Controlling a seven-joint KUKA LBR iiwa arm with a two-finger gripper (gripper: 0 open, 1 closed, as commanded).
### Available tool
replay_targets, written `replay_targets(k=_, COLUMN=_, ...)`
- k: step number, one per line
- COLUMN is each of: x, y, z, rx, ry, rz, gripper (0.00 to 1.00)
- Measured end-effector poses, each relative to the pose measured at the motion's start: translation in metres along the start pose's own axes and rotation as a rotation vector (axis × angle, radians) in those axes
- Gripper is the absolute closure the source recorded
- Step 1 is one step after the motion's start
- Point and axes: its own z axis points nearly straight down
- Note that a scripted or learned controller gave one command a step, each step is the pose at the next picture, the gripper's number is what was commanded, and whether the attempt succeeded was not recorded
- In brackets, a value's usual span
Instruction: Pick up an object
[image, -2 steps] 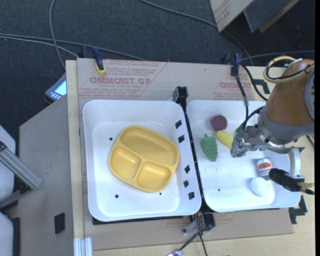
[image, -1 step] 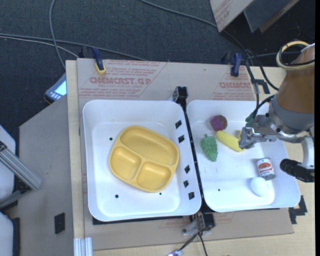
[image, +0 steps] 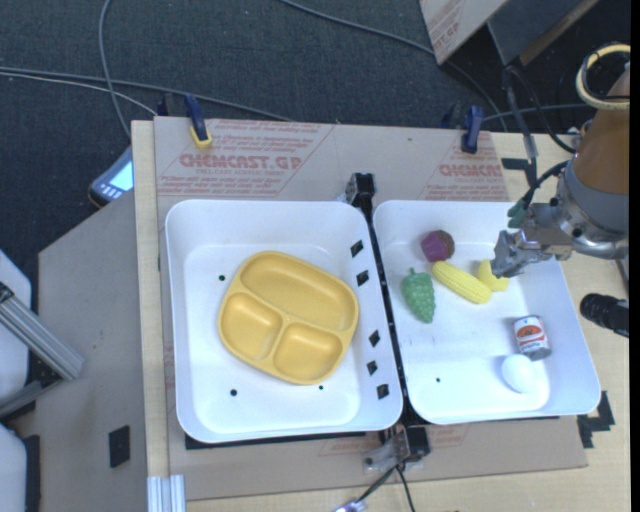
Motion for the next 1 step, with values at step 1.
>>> replay_targets(k=1, x=0.053, y=0.027, z=0.017, rx=0.004, ry=0.002, rz=-0.005, gripper=1.0)
